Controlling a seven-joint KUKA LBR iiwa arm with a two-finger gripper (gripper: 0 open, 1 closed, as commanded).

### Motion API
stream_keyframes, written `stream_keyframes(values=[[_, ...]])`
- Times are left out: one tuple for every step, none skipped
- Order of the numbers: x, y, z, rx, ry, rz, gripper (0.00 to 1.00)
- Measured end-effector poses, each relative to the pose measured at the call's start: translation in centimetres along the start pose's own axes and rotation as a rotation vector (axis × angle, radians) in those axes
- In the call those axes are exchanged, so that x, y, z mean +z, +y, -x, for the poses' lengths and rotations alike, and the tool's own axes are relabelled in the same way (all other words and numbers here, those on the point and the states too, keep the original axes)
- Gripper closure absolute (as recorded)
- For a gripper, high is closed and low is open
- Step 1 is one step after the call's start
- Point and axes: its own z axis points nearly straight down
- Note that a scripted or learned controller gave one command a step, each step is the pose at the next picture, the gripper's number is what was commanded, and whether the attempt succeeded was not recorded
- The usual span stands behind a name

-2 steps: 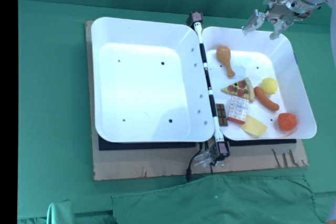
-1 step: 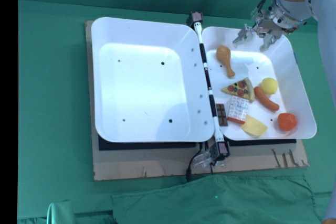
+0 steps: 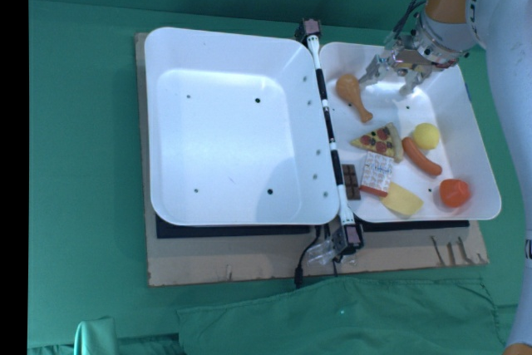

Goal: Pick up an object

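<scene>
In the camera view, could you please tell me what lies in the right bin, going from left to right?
Chocolate bar → chicken drumstick → pizza slice → cheese wedge → sausage → orange tomato.

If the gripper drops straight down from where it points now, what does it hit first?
Probably bare floor of the right bin, between the drumstick and the lemon; the gripper looks open, though depth is unclear.

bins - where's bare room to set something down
The left bin is bare floor wall to wall. In the right bin, the pizza slice, lemon, sausage and tomato crowd the near half; bare floor lies beyond the lemon, right of the drumstick.
</scene>
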Motion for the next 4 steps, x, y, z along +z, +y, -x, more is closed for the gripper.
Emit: stream_keyframes(values=[[-1.7,0.3,0.2,0.002,-0.005,0.013,1.0],[-6.4,0.5,0.4,-0.001,-0.002,0.014,1.0],[-13.2,0.7,0.8,-0.001,-0.003,0.015,1.0],[-20.1,0.9,1.0,-0.002,-0.003,0.017,1.0]])
